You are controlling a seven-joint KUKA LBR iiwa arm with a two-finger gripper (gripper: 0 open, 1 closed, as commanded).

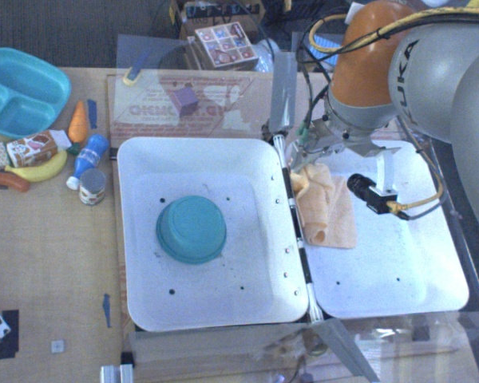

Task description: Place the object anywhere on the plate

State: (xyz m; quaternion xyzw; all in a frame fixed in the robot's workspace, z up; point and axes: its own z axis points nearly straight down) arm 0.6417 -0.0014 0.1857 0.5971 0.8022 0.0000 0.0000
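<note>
A teal plate (191, 229) lies upside-down near the middle of the left bin (144, 294). Across the divider to its right, a crumpled tan cloth (326, 210) lies in the right bin (415, 278), against the shared edge. The gripper (310, 156) hangs at the cloth's top end; whether it is open or closed cannot be told.
</note>
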